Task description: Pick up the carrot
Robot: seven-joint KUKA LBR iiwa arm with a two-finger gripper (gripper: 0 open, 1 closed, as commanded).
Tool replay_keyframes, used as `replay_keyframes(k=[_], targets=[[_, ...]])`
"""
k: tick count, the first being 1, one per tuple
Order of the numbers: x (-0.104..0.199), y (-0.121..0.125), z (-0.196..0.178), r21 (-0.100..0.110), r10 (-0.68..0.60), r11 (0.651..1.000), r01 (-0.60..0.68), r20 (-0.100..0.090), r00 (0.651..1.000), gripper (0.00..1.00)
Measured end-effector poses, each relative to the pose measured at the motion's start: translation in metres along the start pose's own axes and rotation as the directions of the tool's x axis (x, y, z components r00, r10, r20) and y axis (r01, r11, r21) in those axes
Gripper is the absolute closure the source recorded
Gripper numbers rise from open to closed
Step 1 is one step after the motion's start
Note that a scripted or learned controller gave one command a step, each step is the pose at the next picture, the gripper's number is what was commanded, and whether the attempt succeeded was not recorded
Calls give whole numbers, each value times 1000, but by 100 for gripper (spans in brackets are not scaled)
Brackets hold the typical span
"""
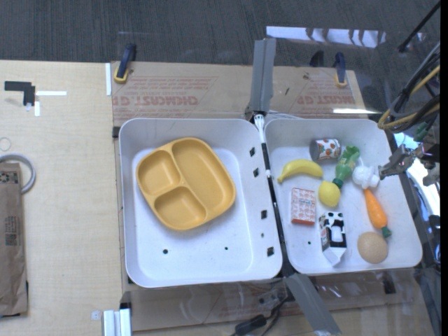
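fingers [393,164]: seen at the right bin's right rim, just above the carrot; whether they are apart or together cannot be told.
carrot [376,211]: laid in the right bin [402,257] near its right wall, orange, green end pointed down-right, not held.
neighbours: a white object [364,176] is found just above the carrot, a tan egg [372,247] just below it, a lemon [329,194] to its left.
further left: a banana [299,169], a small red box [304,206], a black-and-white carton [334,236].
left bin [133,257]: a yellow divided plate [185,183] is held in it.
surface [56,187]: pale wood, left of the bins.
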State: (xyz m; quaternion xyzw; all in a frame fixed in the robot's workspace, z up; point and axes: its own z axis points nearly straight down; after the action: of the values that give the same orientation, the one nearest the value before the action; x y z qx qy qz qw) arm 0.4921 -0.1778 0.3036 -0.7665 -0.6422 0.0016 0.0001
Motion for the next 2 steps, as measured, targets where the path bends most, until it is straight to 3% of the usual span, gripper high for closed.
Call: replay_keyframes(k=[1, 2], targets=[[-23, -9, 159, 1, 58, 998, -58, -2, 998, 0], [-19, 24, 214, 7, 244, 970, -244, -10, 970, 0]])
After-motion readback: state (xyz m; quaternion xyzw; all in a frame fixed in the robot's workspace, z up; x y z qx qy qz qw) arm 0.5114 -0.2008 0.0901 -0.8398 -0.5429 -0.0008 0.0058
